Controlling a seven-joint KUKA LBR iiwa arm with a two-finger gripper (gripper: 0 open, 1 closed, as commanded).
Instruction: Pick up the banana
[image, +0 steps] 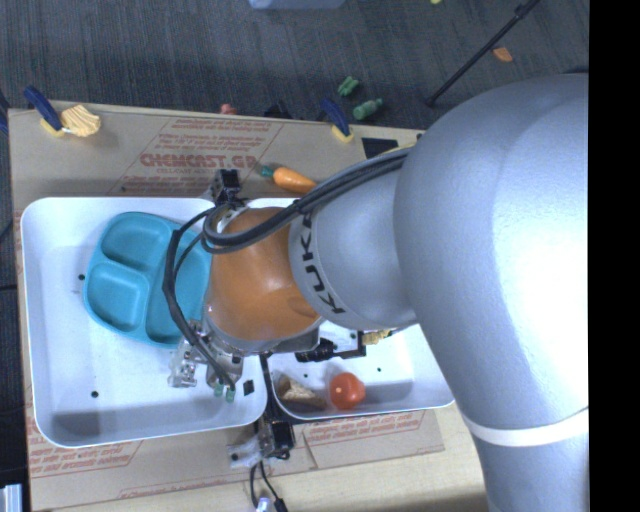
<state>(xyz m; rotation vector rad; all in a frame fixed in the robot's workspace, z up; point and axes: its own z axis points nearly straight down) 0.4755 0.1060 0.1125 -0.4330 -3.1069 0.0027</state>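
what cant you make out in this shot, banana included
- Banana: cannot be made out; the grey arm with the orange band covers much of both bins.
- Right white bin: mostly covered; a red round object shows.
- Gripper: fingers too small and cluttered.
- Teal divided tray: right side covered.

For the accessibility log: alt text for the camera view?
A grey arm with an orange band reaches from the right, its gripper low over the left white bin beside a blue divided tray. The right bin holds a red tomato.
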